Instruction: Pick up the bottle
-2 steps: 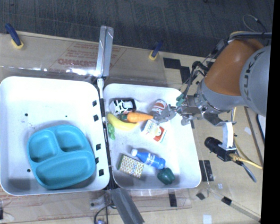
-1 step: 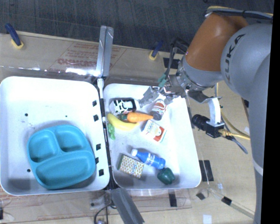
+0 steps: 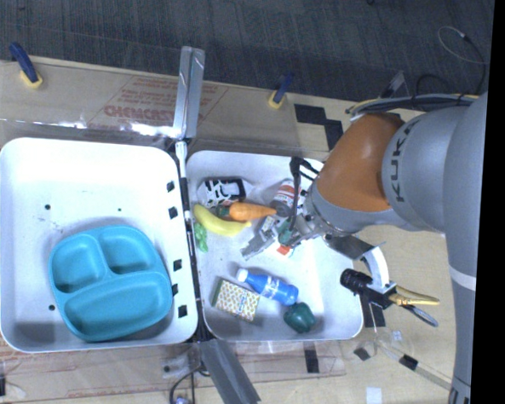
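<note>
The bottle [image 3: 269, 287] is blue with a white cap and lies on its side in the front half of the right bin [image 3: 334, 326], cap pointing left. My gripper [image 3: 270, 236] hangs over the middle of that bin, a short way behind the bottle and apart from it. Its silver fingers [image 3: 256, 240] stand open with nothing held between them. The grey arm with its orange band [image 3: 357, 173] reaches in from the right and hides the bin's back right corner.
Around the gripper lie a banana [image 3: 217, 222], a carrot [image 3: 250, 211], a black-and-white item [image 3: 222, 190] and a small red-and-white item [image 3: 285, 248]. A patterned box [image 3: 236, 298] and a green object [image 3: 298, 316] flank the bottle. The left bin [image 3: 32, 175] holds a blue divided tray [image 3: 111, 280].
</note>
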